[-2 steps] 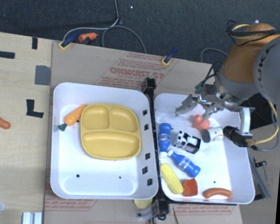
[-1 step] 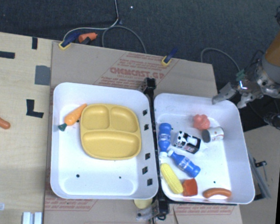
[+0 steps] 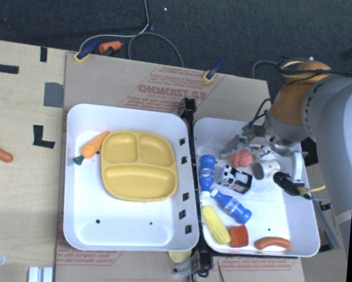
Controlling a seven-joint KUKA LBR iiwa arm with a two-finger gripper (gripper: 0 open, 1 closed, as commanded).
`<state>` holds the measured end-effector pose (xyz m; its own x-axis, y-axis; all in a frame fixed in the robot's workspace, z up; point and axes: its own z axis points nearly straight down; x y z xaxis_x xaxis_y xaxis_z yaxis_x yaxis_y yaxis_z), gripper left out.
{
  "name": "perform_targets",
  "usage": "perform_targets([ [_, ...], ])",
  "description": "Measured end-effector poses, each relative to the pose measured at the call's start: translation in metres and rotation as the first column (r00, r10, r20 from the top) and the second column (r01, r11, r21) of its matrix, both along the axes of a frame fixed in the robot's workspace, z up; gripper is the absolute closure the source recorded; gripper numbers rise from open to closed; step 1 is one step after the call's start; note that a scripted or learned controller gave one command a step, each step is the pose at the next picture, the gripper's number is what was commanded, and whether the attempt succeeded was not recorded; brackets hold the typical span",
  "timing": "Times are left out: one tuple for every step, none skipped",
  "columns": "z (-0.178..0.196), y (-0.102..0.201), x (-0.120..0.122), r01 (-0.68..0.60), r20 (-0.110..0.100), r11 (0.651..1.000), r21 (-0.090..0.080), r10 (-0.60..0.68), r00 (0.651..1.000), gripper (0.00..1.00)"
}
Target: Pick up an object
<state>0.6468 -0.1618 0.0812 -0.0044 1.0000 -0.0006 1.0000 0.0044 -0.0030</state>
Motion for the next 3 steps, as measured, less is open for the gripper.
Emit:
perform_targets([
  [0.097,-0.067,-0.008,0.007,0.011,1.0,-0.006,-0.007,1.0,0.0],
  [0.034,-0.024,-0.002,0.004,0.004,1.0,-0.001,-0.004,1.0,0.0],
  [0.003,0.002,0.006,0.002,0.003,1.0,-0.003,-0.002,1.0,0.0],
])
